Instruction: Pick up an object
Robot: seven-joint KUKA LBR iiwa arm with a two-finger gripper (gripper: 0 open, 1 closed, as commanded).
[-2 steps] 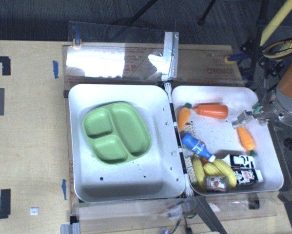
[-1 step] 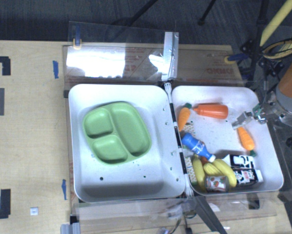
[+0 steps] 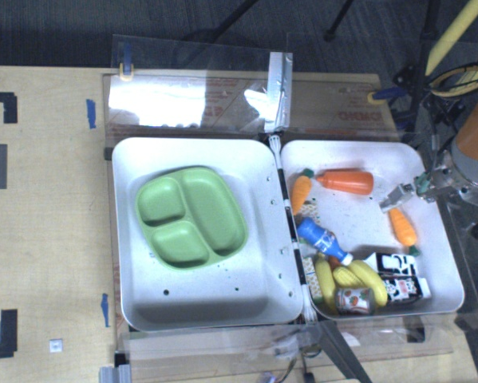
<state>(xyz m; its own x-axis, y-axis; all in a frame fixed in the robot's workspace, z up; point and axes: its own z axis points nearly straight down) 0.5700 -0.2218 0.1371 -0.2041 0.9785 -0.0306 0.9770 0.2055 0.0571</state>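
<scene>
While tilted, carrot (image 3: 403,227) lies just below tool (image 3: 397,195).

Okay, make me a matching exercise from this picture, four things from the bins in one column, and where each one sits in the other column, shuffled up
Things:
1. green three-compartment plastic plate
2. orange plastic bottle with a white cap
3. bunch of yellow toy bananas
4. blue plastic bottle lying on its side

Places:
A. right bin, far end
B. right bin, near end
C. left bin
D. right bin, by the divider, mid-length

Pairs: 1-C, 2-A, 3-B, 4-D
</scene>
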